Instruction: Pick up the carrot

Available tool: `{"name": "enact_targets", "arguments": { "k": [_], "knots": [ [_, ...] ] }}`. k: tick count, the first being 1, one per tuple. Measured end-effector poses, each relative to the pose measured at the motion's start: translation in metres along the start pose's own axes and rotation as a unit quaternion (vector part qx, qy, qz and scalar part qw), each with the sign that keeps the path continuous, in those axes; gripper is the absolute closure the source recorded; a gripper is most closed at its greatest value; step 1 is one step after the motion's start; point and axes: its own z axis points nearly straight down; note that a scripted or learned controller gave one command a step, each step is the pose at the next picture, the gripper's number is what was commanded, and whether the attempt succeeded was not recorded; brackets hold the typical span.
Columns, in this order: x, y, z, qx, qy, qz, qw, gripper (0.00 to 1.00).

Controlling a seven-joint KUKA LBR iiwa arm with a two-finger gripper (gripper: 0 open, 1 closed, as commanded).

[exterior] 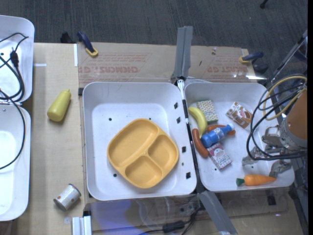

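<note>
In the camera view, one carrot (259, 180) lay at the right bin's (244, 93) near edge, close to its right corner. It looked a light, stiff, smooth toy, best pinched across its thick middle. The gripper (274, 158) hovered just above; its jaws' spread was unclear. One yellow tray (143, 153) sat in the left bin.

Left bin (93, 146) holds a yellow three-compartment plastic plate (142, 153), sitting a touch tilted at its centre. Over in the right bin (254, 89), upper left corner: a yellow banana (197, 119) beside a small patterned box (209, 110). Just below, a red sausage (199, 142) lies along the bin's left wall, touching a blue bottle (213, 137). A small pink-and-white packet (220, 156) sits under that. A brown-and-white snack packet (239, 114) rests toward the upper middle. Outside the bins, far left of frame, a yellow mustard bottle (59, 106) lies on the bench; lower left, a small silver can (66, 197) on its side.
</note>
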Motion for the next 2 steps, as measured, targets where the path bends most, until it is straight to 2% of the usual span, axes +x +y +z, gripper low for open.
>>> {"name": "enact_targets", "arguments": {
  "k": [1, 2],
  "knots": [
    [-0.0018, -0.0005, -0.0087, 0.000, -0.003, 0.003, 1.0000, 1.00],
    [-0.0018, -0.0004, -0.0085, 0.000, -0.003, 0.003, 1.0000, 0.00]
  ]
}}
